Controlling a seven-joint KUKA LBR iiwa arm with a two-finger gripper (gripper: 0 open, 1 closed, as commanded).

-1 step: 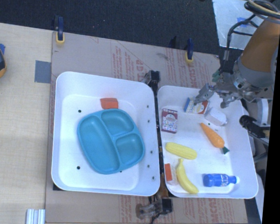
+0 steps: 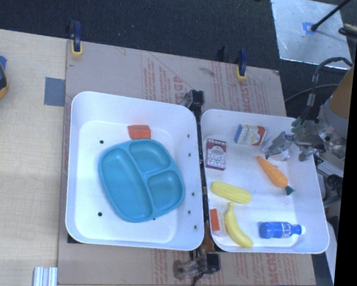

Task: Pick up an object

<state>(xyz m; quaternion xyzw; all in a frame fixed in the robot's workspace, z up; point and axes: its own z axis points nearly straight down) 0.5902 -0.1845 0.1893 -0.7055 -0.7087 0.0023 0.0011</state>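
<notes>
My gripper [image 2: 291, 147] hangs over the upper right part of the right bin [image 2: 307, 246], its two grey fingers spread open with nothing between them. An orange carrot [image 2: 272, 172] lies just below and left of the fingertips, apart from them. A small white and blue carton [image 2: 249, 135] stands to the gripper's left. Further left is a red and white box [image 2: 216, 153]. Lower in the bin lie a yellow corn cob [image 2: 231, 192], a banana [image 2: 236, 226] and a blue bottle [image 2: 279, 230].
The left bin [image 2: 76, 161] holds a blue divided plate [image 2: 140, 178] and a small orange block [image 2: 139, 132] behind it. A small orange piece [image 2: 214, 219] lies by the right bin's left wall. Cables and the arm's base crowd the right edge.
</notes>
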